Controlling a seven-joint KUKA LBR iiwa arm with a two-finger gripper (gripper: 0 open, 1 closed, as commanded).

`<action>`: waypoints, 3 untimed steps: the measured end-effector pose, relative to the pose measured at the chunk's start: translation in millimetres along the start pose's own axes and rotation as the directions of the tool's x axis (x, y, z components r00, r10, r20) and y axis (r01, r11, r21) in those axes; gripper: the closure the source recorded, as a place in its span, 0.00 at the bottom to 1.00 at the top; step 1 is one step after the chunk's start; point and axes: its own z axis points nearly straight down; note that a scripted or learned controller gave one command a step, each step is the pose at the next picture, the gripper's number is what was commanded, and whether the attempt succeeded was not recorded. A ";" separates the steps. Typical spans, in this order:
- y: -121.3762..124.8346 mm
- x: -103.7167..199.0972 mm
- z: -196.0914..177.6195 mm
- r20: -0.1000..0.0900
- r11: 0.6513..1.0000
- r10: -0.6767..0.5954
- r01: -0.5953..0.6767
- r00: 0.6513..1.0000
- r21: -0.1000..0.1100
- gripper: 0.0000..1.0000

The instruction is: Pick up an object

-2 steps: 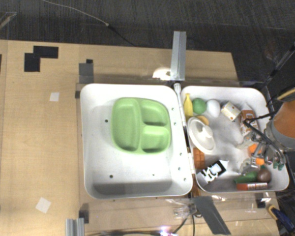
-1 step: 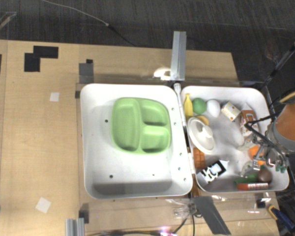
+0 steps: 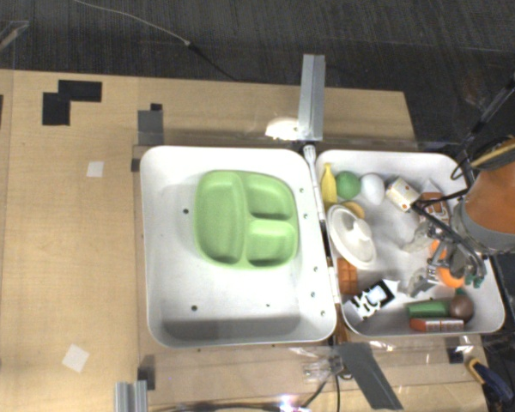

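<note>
The right bin (image 3: pixel 489 316) holds several small objects. Along its left side lie a yellow banana (image 3: pixel 328 184), a green ball (image 3: pixel 348 184), a white ball (image 3: pixel 373 185) and a white bowl (image 3: pixel 352 234). A cream cup-like piece (image 3: pixel 402 194) sits further back. Near the front are a black-and-white item (image 3: pixel 371 297), a green marker (image 3: pixel 429 309), a red marker (image 3: pixel 438 324) and a brown ball (image 3: pixel 462 305). My gripper (image 3: pixel 438 260) is low in the right part of this bin, beside a small orange object (image 3: pixel 452 275), among wires.
The left bin (image 3: pixel 167 316) holds a green divided plate (image 3: pixel 245 217). The arm's orange band (image 3: pixel 502 196) overhangs the right bin's right edge. A metal post (image 3: pixel 312 97) stands behind the wall between the bins. An orange-brown block (image 3: pixel 347 275) lies by that wall.
</note>
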 end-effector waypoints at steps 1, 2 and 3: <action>-27.1 18.3 -0.4 0.000 0.999 -0.046 0.046 0.999 -0.001 0.00; 0.7 -2.4 0.1 -0.001 0.999 0.036 -0.036 0.999 0.001 0.00; -23.7 16.3 -0.1 0.000 0.985 0.171 -0.171 0.985 -0.002 0.00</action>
